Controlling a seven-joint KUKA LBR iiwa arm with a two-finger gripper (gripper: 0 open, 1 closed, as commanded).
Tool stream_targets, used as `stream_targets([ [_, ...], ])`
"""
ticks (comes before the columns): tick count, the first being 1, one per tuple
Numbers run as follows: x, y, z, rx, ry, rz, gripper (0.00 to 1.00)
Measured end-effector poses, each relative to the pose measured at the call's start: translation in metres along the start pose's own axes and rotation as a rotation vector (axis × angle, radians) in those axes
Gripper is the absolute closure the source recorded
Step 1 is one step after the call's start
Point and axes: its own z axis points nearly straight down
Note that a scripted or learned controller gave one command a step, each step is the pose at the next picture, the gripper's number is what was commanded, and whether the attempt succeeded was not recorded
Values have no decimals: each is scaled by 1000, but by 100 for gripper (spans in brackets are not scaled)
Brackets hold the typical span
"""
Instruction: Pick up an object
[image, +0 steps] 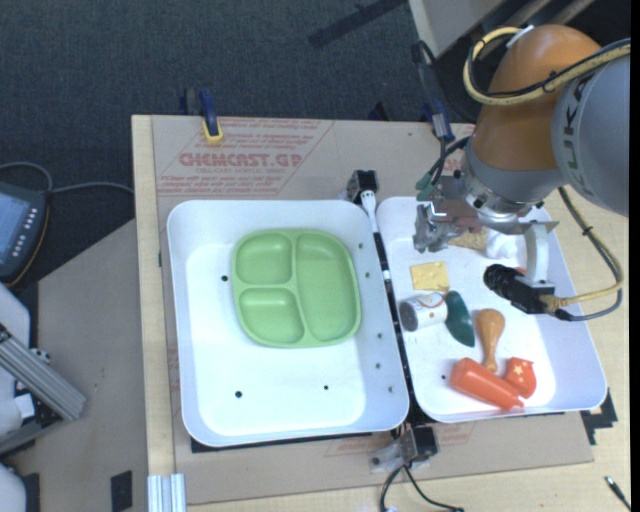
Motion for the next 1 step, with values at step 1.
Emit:
stream_targets([
  [1, 7, -5, 18, 8, 1, 0, 100],
])
